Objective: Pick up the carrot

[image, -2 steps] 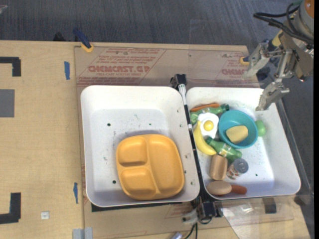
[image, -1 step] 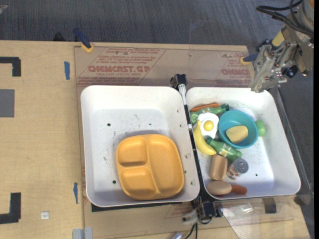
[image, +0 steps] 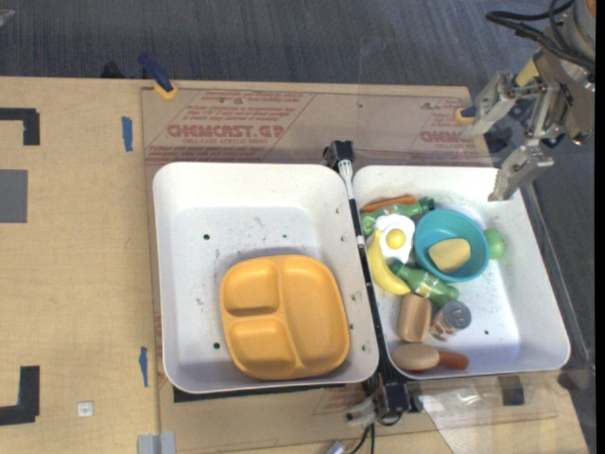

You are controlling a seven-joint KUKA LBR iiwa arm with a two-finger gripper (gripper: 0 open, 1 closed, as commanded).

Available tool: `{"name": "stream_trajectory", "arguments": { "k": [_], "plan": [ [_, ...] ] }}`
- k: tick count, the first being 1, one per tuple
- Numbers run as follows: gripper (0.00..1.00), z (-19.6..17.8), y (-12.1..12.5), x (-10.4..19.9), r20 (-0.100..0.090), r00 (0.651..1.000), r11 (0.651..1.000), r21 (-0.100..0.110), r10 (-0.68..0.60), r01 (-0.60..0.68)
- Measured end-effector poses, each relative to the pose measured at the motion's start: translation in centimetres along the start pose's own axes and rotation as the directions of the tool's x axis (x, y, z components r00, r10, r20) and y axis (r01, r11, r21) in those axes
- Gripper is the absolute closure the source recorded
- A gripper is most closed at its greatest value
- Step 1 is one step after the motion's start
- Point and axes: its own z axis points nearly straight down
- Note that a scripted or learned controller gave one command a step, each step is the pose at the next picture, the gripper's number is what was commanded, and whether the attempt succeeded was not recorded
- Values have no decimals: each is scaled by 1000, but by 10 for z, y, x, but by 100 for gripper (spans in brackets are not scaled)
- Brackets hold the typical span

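Note:
The carrot (image: 389,201) is a thin orange stick with a green top. It lies at the far left corner of the right bin (image: 539,334), just behind a fried egg toy (image: 394,239). My gripper (image: 485,161) hangs over the bin's far right corner, well to the right of the carrot. Its fingers (image: 510,173) stand open with nothing between them.
The right bin also holds a teal bowl (image: 452,246) with a yellow lump in it, a banana (image: 381,269), a green bottle (image: 423,283), a brown cylinder (image: 413,318), a can (image: 455,317) and a red sausage (image: 452,359). A yellow divided plate (image: 284,315) lies in the left bin (image: 189,253).

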Motion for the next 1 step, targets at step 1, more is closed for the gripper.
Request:
{"name": "stream_trajectory", "arguments": {
  "k": [1],
  "plan": [
    [100, -14, 0, -3, 14, 1000, 1000, 2, 0, 0]
  ]
}}
